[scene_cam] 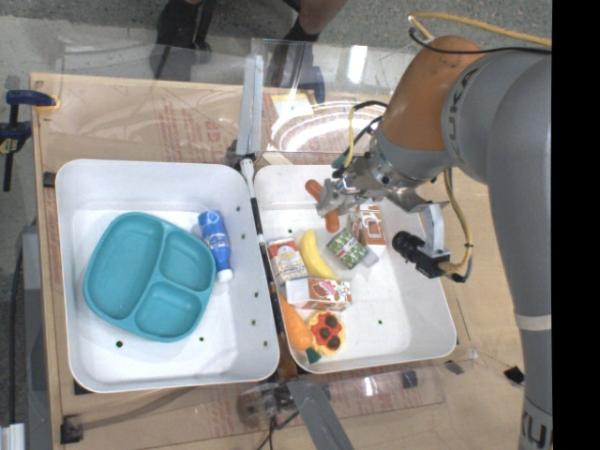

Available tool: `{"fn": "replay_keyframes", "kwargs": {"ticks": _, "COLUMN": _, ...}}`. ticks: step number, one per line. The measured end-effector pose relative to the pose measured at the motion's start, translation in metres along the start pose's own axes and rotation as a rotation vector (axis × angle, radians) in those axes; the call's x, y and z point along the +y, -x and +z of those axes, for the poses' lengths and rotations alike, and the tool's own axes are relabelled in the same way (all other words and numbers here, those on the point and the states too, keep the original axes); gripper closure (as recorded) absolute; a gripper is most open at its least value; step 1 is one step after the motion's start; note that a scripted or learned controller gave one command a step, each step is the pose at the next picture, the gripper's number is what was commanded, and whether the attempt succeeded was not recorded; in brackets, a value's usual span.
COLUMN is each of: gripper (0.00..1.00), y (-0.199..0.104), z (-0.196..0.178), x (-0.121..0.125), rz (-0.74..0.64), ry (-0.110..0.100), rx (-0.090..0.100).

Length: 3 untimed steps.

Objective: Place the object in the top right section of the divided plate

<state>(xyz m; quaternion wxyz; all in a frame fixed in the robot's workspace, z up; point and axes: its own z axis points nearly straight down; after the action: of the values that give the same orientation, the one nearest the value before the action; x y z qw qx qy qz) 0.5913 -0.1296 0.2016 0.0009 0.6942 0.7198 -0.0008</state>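
Gripper low over right bin, at hot dog near bin's back edge; jaws' opening cannot be told. Divided plate sits in left bin, sections bare. Advice: centre jaws across sausage, confirm grip before lifting, carry over divider.

Hand fingers' gap too small to tell, sausage partly hidden beneath it, arm cut off at right
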Motion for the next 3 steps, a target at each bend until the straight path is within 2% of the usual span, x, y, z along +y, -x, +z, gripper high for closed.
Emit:
{"fn": "replay_keyframes", "kwargs": {"ticks": 1, "gripper": 1.00, "y": -0.072, "z": -0.017, "x": 0.010, "rz": -0.088, "ry": 0.002, "rx": 0.002}}
{"fn": "replay_keyframes", "kwargs": {"ticks": 2, "gripper": 1.00, "y": -0.100, "z": -0.046, "x": 0.065, "rz": -0.199, "ry": 0.001, "rx": 0.001}}
{"fn": "replay_keyframes", "kwargs": {"ticks": 3, "gripper": 1.00, "y": -0.160, "z": -0.109, "x": 0.041, "rz": 0.032, "ry": 0.000, "rx": 0.002}}
